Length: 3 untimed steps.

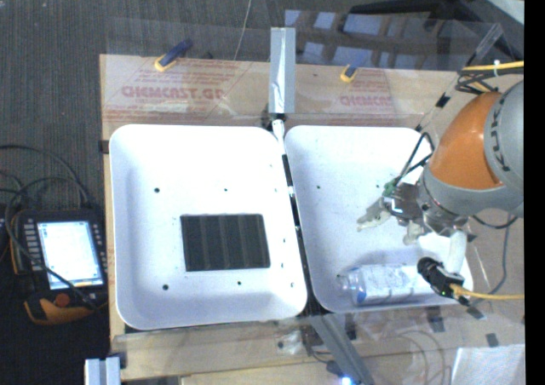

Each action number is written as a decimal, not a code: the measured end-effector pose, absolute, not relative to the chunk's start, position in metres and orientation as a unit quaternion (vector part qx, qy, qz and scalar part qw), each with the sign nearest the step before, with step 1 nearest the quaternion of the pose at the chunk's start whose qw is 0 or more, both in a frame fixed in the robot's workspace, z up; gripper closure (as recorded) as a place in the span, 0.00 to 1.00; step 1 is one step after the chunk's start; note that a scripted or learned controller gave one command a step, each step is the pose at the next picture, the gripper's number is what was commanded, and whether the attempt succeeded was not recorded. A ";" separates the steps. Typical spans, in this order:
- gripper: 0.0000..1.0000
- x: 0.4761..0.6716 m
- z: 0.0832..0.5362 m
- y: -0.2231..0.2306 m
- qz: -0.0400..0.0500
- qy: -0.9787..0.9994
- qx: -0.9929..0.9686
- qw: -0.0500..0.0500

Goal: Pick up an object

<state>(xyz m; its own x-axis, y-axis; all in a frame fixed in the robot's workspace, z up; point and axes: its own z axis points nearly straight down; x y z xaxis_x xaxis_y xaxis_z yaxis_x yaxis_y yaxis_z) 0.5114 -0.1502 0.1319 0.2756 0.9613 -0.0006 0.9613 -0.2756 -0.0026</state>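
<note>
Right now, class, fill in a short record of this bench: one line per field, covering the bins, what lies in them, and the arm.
Left bin: holds a dark ribbed panel, lying flat near its middle.
Right bin: holds a clear plastic bottle, lying on its side near the front edge.
Arm: reaches in from the right, over the right bin.
Gripper: above the bin floor, just behind the bottle, holding nothing visible.
</note>
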 end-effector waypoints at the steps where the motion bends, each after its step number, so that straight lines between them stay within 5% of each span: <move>1: 0.00 0.524 0.221 -0.206 0.002 -0.513 -0.859 -0.001; 2: 0.00 0.483 0.177 -0.134 0.003 -0.365 -0.931 0.002; 3: 0.00 0.501 0.300 -0.219 0.001 -0.289 -0.957 -0.001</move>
